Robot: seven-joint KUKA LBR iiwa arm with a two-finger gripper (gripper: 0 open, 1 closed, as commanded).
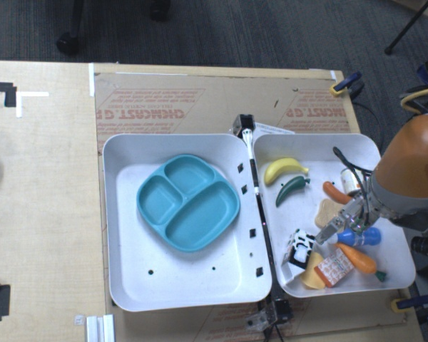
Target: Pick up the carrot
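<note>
The carrot (359, 258) is orange with a small green tip. It lies flat near the front right corner of the right bin (391, 268). The gripper (333, 228) reaches in from the right and hangs low over the middle of that bin, just up and left of the carrot's thick end. A blue object (362, 237) sits between the gripper and the carrot. Nothing is visibly held. The arm's orange band (411, 159) hides the bin's right wall.
The right bin also holds a banana (285, 168), a green pepper (291, 188), a red-orange sausage (334, 191), a tan slice (327, 211), a black-and-white toy (298, 249), a yellow wedge (312, 274) and a red-white packet (335, 268). A blue divided plate (189, 201) lies in the left bin (128, 276).
</note>
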